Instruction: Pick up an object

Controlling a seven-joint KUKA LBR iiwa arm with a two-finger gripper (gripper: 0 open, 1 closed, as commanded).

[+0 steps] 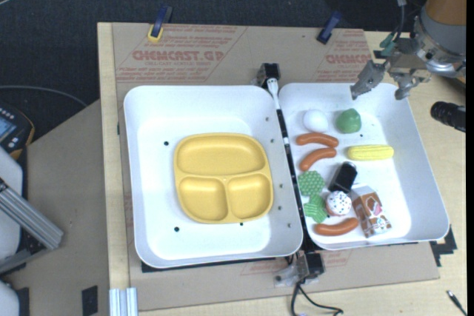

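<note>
The gripper point(384, 85) hangs at about two o'clock in the camera view, over the far edge of the right bin point(422, 159); its two fingers point(363, 83) stand spread apart with nothing between them, so it is open and holds no object. The grey arm point(444, 48) enters from three o'clock, and an orange part of it shows at the upper right corner.

Inside the right bin lies a cluster of toy food; a white egg point(315, 119) and a green ball point(348, 120) sit side by side nearest the gripper, at roughly seven and six o'clock from it, apart from the fingertips. Below them two sausages point(317, 147) lie close together; a corn cob point(370, 152) rests at three o'clock of these. Further toward six o'clock sit a black block point(343, 177), a green textured piece point(312, 182), a white speckled ball point(339, 202), a third sausage point(335, 227) and a small brown carton point(371, 211), which may be a drink box, though its print is too small to read; these last things crowd together, several touching.

The left bin point(148, 159) at nine o'clock holds a yellow divided plate point(222, 176) near its middle; both bins rest on a cardboard sheet point(192, 55) held by clips at twelve o'clock.
</note>
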